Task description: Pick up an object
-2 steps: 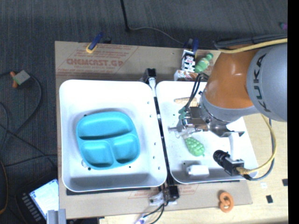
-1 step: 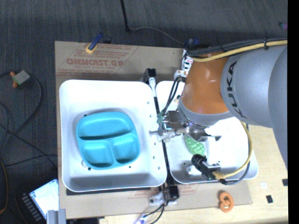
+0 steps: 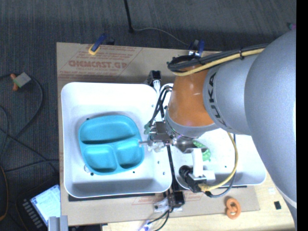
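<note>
A blue divided plate (image 3: 109, 143) with three compartments lies in the left white bin (image 3: 72, 100). My gripper (image 3: 150, 143) hangs low at the plate's right edge, close to the wall between the two bins. The grey arm with its orange band covers most of the right bin (image 3: 250, 177). A small green object (image 3: 206, 154) peeks out in the right bin just beneath the wrist, partly hidden by it.
An orange ring (image 3: 232, 206) lies on the bench in front of the right bin. Blue clamps (image 3: 98, 42) sit on the back edge of the board. Cables run along the divider between the bins and loop under the wrist.
</note>
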You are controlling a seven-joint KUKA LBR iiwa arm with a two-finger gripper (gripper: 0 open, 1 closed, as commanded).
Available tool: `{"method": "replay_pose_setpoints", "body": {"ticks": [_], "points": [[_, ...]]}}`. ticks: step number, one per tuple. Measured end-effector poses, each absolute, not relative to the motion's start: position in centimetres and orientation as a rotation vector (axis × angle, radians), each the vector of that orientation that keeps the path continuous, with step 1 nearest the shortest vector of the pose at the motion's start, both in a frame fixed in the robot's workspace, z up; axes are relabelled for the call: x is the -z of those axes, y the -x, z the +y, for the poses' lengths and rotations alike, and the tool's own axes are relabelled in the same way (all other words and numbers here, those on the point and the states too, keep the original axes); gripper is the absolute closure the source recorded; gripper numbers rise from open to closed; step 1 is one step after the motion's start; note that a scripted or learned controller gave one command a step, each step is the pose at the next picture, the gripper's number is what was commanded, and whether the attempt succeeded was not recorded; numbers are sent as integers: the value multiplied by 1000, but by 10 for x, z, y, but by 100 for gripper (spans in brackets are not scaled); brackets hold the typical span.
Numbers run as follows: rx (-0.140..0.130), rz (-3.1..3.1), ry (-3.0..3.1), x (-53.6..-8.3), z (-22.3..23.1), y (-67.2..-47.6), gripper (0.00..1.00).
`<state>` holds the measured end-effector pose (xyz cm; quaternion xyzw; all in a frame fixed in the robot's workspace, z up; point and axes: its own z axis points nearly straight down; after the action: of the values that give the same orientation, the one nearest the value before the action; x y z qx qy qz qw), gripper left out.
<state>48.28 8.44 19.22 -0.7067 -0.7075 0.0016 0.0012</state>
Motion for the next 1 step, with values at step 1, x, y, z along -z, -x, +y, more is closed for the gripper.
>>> {"method": "replay_pose_setpoints", "body": {"ticks": [1], "points": [[-3,-2221,2224,-215,8,-522,100]]}}
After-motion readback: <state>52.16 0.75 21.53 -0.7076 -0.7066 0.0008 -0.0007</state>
